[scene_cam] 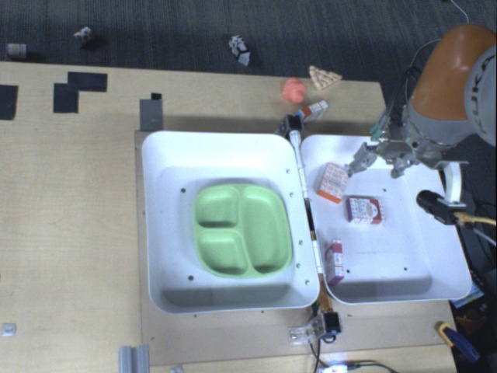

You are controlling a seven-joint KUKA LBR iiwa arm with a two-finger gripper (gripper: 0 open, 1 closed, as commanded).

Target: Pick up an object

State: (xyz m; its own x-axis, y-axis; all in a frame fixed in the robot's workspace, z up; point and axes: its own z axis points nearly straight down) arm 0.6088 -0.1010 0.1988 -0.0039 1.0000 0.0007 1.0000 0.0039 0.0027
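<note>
A: Seen from above at a slant: two white bins side by side on the table (70,231). In the left bin (167,177), a green divided plate (242,229), lying flat at the middle.

B: And in the right bin (435,255)?

A: Three small things. Nearest the divider, toward the far side, a white and orange packet (332,182). Just right of that packet, a red and white packet (364,210). Nearer than both and close against the divider, a small dark red box (335,259).

B: Pincer?

A: Over the right bin's far side, right of the white and orange packet: pincer (380,164), fingers spread apart, nothing between them. Above the wrist, the orange band (450,72).

B: Beyond the bins?

A: On the table behind the divider, a pink ball (293,90), with a tan wedge (324,78) just right of that ball.
</note>
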